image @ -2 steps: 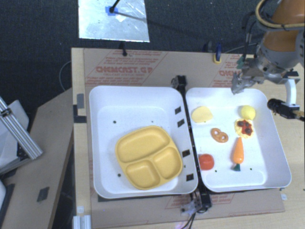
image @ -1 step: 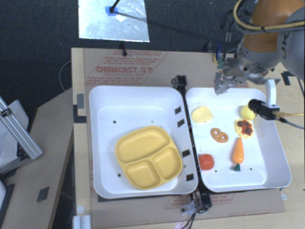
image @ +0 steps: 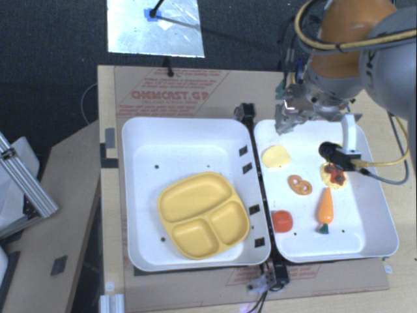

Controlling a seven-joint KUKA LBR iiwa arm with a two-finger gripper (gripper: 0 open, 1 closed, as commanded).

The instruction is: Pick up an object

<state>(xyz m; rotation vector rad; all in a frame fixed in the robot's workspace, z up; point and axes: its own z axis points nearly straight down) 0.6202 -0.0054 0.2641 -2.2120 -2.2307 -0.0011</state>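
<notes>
Nearest, a red tomato (image: pixel 282 221), carrot (image: pixel 325 207) and pretzel (image: pixel 300 185) lie in the right bin (image: pixel 374 223), while the hand (image: pixel 290 119), grip state indiscernible, hovers over its far edge.

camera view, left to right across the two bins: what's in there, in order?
yellow divided tray → red tomato → pretzel → carrot. The pale yellow chip sits at about the tomato's column, farther back, so its place is unclear.
</notes>
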